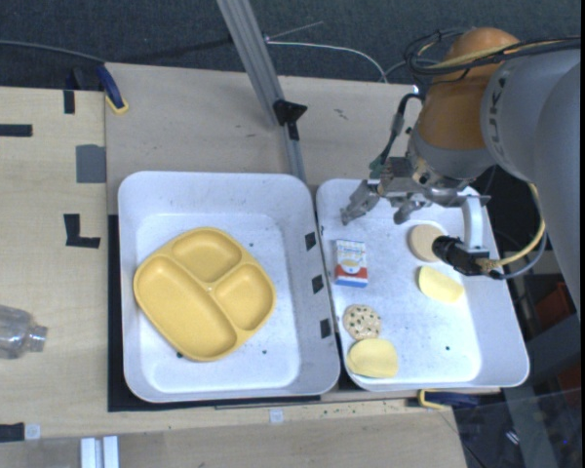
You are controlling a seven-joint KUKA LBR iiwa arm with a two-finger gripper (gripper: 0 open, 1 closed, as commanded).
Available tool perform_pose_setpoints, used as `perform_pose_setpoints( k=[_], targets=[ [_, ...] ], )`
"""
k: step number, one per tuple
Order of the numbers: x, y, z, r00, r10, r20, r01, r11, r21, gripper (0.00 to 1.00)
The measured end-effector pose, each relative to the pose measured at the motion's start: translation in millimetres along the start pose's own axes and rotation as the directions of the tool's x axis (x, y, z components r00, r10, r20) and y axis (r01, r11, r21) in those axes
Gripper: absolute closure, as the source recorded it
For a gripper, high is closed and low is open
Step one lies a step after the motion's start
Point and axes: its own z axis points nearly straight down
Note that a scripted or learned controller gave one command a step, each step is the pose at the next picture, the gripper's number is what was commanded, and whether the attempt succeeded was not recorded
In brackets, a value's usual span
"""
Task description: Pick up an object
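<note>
Camera view: my gripper hangs spread and empty at twelve o'clock of the right bin — the carton at six could slip sideways.

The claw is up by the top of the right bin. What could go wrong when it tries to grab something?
The claw hangs over bare floor near the right bin rim, so it might close on nothing. The cookie touches the yellow piece, so both could get nudged. Flat pieces may slip.
</note>
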Motion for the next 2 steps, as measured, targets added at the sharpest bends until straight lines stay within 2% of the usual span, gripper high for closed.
perform_pose_setpoints(
  k=[1,2],
  targets=[
    [33.0,-88.4,-28.8,1.000,0.003,0.000,-0.003,1.000,0.003,0.00],
    [37.4,-44.8,-94.4,1.000,0.002,0.002,-0.002,1.000,-0.009,0.00]
  ],
)
